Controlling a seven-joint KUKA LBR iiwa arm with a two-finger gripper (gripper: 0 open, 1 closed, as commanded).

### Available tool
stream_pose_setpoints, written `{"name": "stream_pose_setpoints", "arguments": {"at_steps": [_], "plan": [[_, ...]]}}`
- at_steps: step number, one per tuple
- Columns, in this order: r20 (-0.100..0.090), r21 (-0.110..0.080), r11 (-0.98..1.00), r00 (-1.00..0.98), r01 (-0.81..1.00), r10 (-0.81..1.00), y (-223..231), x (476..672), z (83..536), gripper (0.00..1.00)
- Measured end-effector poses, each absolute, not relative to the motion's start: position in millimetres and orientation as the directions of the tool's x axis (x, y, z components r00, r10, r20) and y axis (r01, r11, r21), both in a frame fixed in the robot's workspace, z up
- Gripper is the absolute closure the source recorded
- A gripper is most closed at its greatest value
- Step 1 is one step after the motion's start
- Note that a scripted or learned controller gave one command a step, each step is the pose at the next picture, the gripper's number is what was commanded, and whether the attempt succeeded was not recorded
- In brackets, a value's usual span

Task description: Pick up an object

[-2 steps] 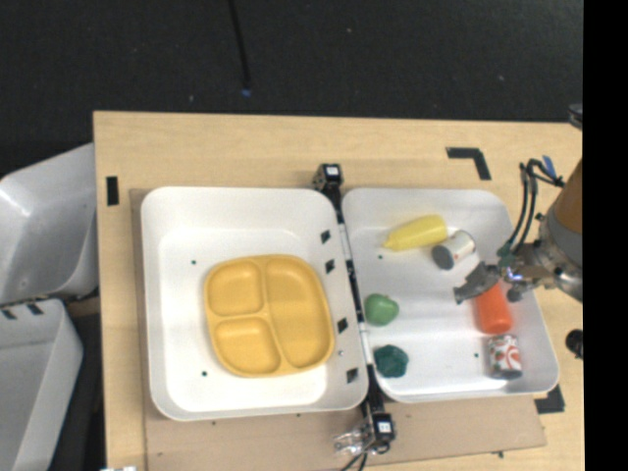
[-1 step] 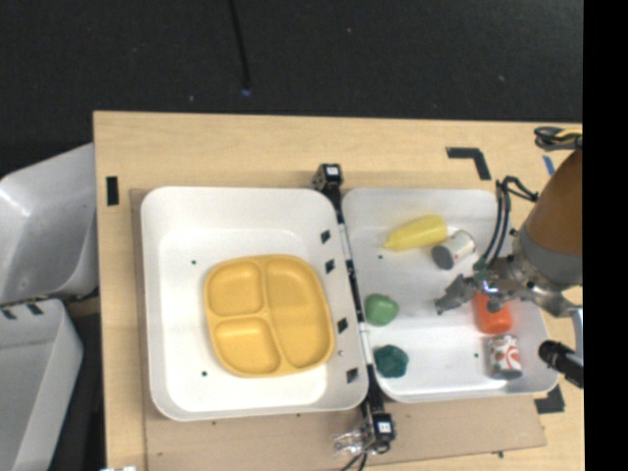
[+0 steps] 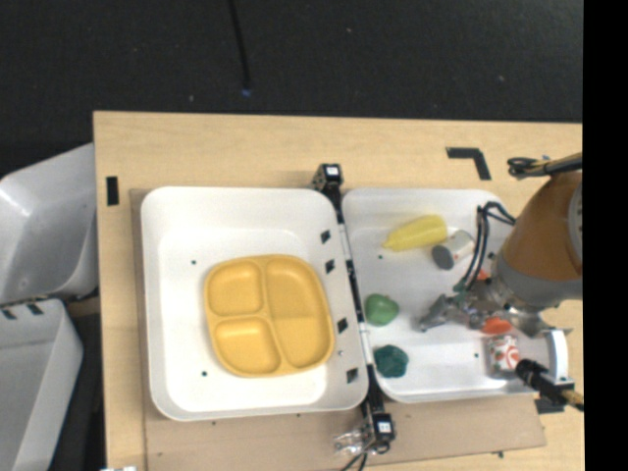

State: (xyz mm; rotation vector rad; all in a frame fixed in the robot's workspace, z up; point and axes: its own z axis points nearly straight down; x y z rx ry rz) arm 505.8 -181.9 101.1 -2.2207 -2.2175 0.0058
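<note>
Camera view: hand [image 3: 439,314] low (right bin [image 3: 422,386])

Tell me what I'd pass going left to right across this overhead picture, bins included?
Left bin → yellow divided plate → light green lump → yellow banana-like piece → small grey cylinder → robot arm.

No readable text or labels.

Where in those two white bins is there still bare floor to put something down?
The left bin has bare floor all around the yellow divided plate, widest along its top and left. The right bin is crowded: yellow object, grey piece, two green lumps and the gripper.
</note>
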Motion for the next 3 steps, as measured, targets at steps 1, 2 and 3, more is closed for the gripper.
{"name": "stream_pose_setpoints", "arguments": {"at_steps": [1, 2, 3], "plan": [[0.0, -0.001, -0.005, 0.005, 1.0, 1.0, -182.5, 505.9, 100.6, 0.0], [0.001, 0.002, -0.011, 0.011, 1.0, 1.0, -183.2, 506.7, 111.4, 1.0], [-0.002, 0.005, 0.001, -0.001, 1.0, 1.0, -183.2, 509.1, 154.1, 1.0]]}}
